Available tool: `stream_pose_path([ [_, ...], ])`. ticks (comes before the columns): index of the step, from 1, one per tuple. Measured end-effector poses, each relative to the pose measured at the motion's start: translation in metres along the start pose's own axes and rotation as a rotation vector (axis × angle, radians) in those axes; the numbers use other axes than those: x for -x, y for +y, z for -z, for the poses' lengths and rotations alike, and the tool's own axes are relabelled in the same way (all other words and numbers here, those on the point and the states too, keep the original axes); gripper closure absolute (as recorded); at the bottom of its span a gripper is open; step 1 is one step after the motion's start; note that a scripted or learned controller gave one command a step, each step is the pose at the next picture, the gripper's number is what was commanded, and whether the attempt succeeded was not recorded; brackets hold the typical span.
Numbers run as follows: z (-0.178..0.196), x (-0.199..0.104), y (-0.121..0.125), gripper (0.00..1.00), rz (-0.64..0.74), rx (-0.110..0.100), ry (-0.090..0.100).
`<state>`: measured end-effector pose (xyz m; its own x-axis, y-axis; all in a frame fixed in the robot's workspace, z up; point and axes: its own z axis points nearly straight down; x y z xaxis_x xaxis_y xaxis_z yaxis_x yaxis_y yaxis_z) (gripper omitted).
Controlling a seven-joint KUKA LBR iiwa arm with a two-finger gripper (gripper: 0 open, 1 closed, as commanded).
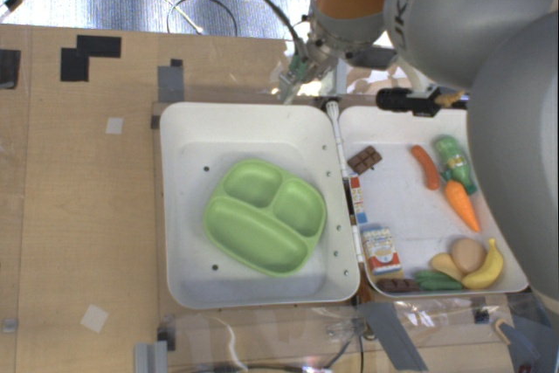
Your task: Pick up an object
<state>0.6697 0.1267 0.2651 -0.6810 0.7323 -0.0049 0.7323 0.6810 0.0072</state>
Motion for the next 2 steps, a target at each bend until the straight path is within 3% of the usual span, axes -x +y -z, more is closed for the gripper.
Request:
stream_pose_path([
  [1,-0.036,-0.093,0.011,1.0,-0.027,-0.004,0.008],
  [2,0.02,-0.023,0.012,1.0,0.085,0.002,-0.002],
])
